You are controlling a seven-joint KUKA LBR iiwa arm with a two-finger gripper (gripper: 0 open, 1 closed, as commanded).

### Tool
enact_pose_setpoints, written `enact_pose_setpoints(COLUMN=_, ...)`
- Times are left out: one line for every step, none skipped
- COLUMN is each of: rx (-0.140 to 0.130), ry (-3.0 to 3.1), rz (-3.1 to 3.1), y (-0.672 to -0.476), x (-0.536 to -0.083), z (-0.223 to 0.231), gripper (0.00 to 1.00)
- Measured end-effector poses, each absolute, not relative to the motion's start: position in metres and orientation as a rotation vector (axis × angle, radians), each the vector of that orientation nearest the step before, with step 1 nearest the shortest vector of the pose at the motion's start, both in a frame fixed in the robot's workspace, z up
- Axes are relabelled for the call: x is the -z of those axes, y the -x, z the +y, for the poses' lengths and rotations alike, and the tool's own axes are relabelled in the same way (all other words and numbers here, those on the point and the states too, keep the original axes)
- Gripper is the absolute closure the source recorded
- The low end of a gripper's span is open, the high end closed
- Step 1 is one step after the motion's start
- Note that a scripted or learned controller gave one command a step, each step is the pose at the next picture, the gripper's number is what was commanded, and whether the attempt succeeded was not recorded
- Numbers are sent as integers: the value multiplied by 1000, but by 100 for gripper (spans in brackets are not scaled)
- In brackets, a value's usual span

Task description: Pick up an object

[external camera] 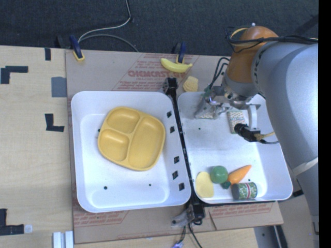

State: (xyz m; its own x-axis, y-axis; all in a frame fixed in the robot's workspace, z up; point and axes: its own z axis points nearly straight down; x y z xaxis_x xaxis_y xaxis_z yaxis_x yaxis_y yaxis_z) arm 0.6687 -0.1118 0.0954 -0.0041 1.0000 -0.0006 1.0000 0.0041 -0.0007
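Dark carpet fills the top of the frame behind a pale wooden desk (pixel 31 154) covered by a sheet of cardboard, on which two shallow white bins sit side by side. Left bin (pixel 83 138) holds a yellow divided plate (pixel 132 137) at centre frame. Right bin (pixel 269 159) holds the loose things: a carrot (pixel 239 173), a green ball (pixel 219 173), a pale yellow piece (pixel 205 184) and a small can (pixel 244 190), bunched at the bin's lower edge. Hanging over the upper part of that bin is the tool (pixel 212 107), so the cluster lies well below it in the frame and slightly right. The carrot's long axis slants from lower left to upper right. I cannot tell the tool's state. A banana (pixel 176 65) and a yellow block (pixel 191 83) lie outside the bins, above.
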Motion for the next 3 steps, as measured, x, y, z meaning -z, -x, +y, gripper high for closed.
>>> enact_pose_setpoints(rx=1, ry=2218, rz=-2224, y=-658, x=-185, z=-37, gripper=100)
enact_pose_setpoints(rx=-2, ry=2218, rz=-2223, y=-587, x=-184, z=-4, gripper=100)
enact_pose_setpoints(rx=-3, ry=2217, rz=-2223, y=-564, x=-184, z=35, gripper=100)
